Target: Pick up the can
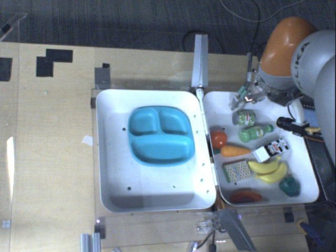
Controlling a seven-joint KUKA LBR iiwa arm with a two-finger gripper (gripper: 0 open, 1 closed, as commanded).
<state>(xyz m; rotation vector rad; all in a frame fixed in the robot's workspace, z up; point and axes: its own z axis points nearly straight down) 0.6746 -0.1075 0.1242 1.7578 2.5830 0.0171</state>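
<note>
The can (244, 118) lies on its side near the back of the right bin (310, 193), green and white with a pale end facing the camera. My gripper (245, 95) hangs just behind and above the can, at the bin's back wall, below the arm's orange band (283, 38). The fingertips look close to the can's top edge, and nothing shows between them.
In the right bin lie a green bottle (255, 132), a tomato (218, 138), a carrot (234, 151), a banana (269, 170), a small box (270, 150), a sponge-like pad (236, 170) and a teal item (289, 185). The left bin (113, 140) holds a blue divided tray (160, 134).
</note>
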